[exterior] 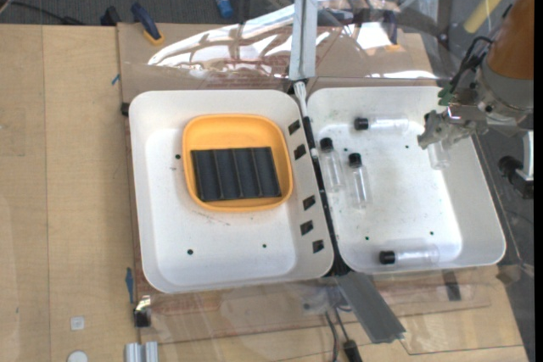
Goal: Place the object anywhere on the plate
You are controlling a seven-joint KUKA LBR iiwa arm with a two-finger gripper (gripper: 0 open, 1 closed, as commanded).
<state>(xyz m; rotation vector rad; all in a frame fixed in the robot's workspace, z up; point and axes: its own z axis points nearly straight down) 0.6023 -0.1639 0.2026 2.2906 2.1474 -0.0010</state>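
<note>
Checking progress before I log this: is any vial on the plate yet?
No, the vials all lie in the right bin; the plate carries a black rack.

Plate (237,130) top open, nothing over it; bin divider (307,165) w/ black clips btwn bins.

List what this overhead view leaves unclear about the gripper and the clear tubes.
- Gripper: too small and blurred in the camera view to tell its finger state.
- Tubes in the right bin: transparent against white, outlines faint; contents unreadable.
- Arm: cut off by the right edge.
</note>
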